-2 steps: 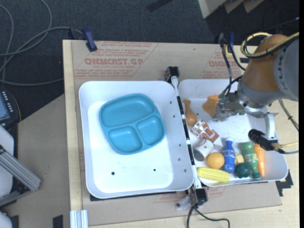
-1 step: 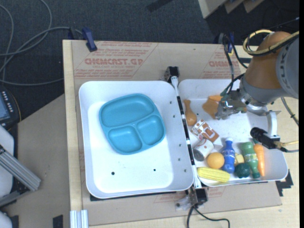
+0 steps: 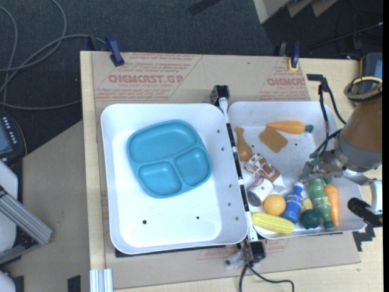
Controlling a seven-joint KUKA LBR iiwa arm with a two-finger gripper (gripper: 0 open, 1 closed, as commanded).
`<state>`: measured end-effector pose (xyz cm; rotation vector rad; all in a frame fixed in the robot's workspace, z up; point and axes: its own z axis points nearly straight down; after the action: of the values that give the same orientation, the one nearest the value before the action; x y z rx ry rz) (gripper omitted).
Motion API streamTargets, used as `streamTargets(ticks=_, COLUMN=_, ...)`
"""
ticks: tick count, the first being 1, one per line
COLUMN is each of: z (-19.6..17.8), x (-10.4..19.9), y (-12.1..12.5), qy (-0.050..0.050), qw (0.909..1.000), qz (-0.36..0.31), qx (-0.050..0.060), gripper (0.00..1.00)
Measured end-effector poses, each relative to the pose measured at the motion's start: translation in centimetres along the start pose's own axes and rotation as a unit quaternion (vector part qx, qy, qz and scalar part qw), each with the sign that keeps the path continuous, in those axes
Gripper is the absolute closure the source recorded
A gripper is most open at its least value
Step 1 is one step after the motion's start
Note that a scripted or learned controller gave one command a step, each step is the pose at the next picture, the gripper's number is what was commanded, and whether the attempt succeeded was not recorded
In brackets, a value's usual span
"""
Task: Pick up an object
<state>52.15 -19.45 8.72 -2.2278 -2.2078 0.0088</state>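
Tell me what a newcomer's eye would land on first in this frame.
The blue divided plate dominates the left bin, lying there alone. Next comes the bright clutter at the right bin's near edge: a corn cob, an orange and a blue bottle, with the arm above them.

A blue divided plate [image 3: 169, 158] lies in the left bin [image 3: 115, 181]; toy foods crowd the right bin [image 3: 255, 111].

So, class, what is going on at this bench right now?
A grey robot arm with an orange band reaches over the right white bin, which holds a pile of toy food. Its gripper hangs above a green plastic vegetable. The left white bin holds a blue divided plate.
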Motion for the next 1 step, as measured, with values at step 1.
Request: streamTargets(ticks=1, z=-4.15, x=7.4, y=6.01, qy=0.0, qw=0.9999, qz=-0.008, qx=-0.007, gripper=1.0)
